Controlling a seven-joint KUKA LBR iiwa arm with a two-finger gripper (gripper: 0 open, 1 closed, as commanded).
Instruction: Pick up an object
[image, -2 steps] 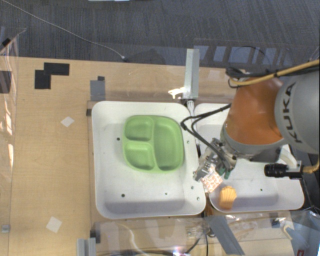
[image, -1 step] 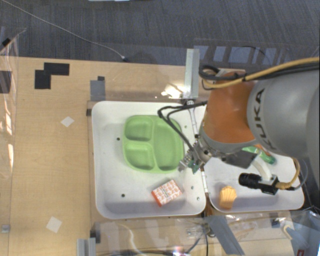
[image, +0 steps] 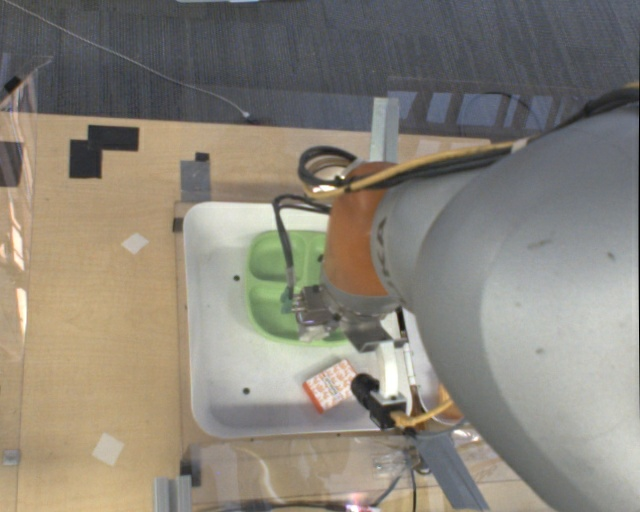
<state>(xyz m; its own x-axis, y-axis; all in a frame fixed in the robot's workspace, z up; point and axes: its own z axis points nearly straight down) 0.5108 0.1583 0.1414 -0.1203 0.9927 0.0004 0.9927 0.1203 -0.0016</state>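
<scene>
The pincer (image: 318, 318) hangs over a green dish (image: 265, 285) in the white bin (image: 215, 300); whether it is clenched or released cannot be told. A red-and-white packet (image: 330, 385) lies just beside the dish.

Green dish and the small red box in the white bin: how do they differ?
The green dish is plain green; the red box is red and white, patterned. The dish is much the larger of the two. The dish is rounded with shallow hollows, while the box is a flat-sided block. The arm covers part of the dish; the box shows nearly whole. Both lie in the same white bin.
</scene>
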